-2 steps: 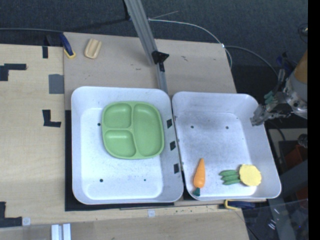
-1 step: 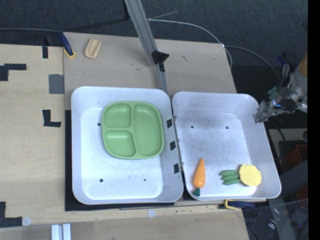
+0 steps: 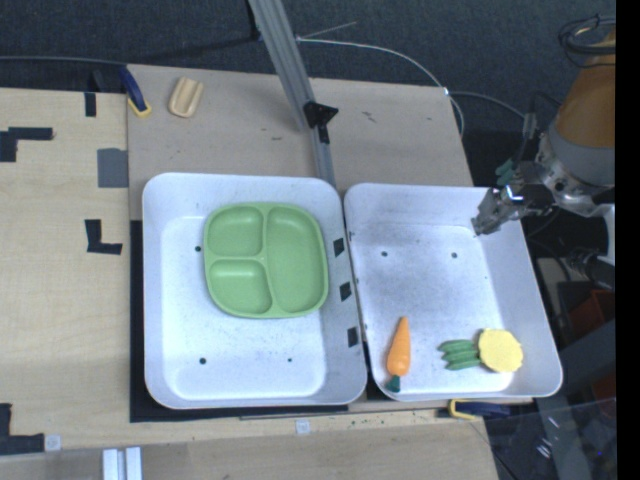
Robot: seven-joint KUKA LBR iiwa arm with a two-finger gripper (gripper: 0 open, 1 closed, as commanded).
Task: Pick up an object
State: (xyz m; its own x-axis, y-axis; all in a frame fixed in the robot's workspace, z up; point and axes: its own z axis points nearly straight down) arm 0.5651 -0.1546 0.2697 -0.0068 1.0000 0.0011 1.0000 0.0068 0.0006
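So we've got the gripper (image 3: 487,218) hanging over the upper right rim of the right bin (image 3: 430,268), and honestly we can't tell how it's set. Down at that bin's near edge sit a toy carrot (image 3: 399,345), some green beans (image 3: 459,353) and a yellow piece (image 3: 500,350) touching the beans. The left bin (image 3: 170,298) holds a green divided plate (image 3: 266,259).
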